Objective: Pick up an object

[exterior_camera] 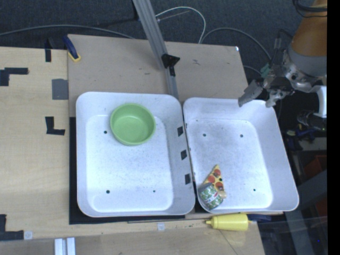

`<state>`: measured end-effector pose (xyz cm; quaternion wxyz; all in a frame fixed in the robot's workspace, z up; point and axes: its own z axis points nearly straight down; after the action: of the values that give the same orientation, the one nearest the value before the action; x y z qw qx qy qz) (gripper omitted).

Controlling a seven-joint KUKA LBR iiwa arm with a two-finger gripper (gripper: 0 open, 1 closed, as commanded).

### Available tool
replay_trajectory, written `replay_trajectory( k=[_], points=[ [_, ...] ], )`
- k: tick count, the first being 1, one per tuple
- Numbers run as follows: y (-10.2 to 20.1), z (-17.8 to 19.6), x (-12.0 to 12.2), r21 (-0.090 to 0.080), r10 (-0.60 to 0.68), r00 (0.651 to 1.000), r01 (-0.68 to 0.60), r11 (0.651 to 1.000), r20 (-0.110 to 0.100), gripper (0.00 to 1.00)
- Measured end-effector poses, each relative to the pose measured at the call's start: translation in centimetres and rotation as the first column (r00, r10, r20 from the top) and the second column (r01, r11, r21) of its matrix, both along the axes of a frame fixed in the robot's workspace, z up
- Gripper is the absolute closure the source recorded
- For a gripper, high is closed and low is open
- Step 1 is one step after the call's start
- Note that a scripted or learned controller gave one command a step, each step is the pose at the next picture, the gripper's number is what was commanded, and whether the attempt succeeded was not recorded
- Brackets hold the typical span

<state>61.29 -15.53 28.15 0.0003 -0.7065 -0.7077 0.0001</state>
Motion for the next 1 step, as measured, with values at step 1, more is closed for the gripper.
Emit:
replay_trajectory(
  k=[1],
  points=[
    [0.00,0.00,0.00,0.000,0.000,1.000,0.000,1.000,0.000,0.00]
  ],
)
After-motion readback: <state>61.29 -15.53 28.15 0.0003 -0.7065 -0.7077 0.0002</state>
